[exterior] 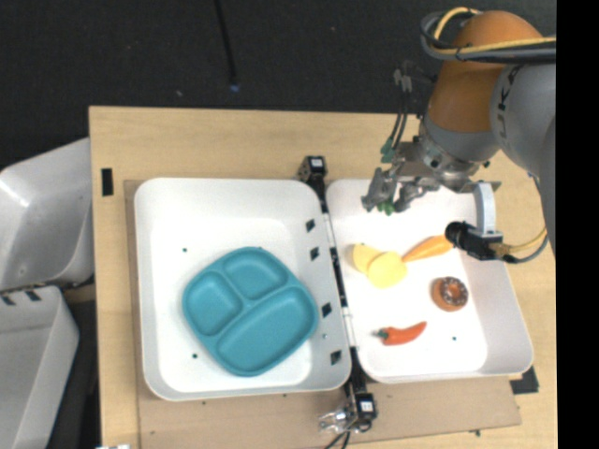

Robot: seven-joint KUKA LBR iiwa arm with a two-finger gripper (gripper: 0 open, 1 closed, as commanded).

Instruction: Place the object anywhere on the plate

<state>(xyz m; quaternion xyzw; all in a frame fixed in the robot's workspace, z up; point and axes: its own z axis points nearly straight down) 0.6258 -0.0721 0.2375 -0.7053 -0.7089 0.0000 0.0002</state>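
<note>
Currently no item sits between the fingers, so the task's thing cannot be singled out; candidates all lie in the right bin (501, 344). Yellow slices (377, 264) lie near bin centre, touching the carrot (427, 247) at their 2 o'clock. Brown donut (450, 293) lies at 4 o'clock from the slices, apart from them. Red pepper (402, 334) lies at 6 o'clock, near the bin's front. Blue divided plate (248, 310) rests in the left bin (154, 251), at 9 o'clock from the slices. Gripper (388, 197) hangs over the right bin's 11 o'clock corner; fingers point downward, whether spread or pressed together cannot be told. Both bins sit on the wooden bench (206, 138).
</note>
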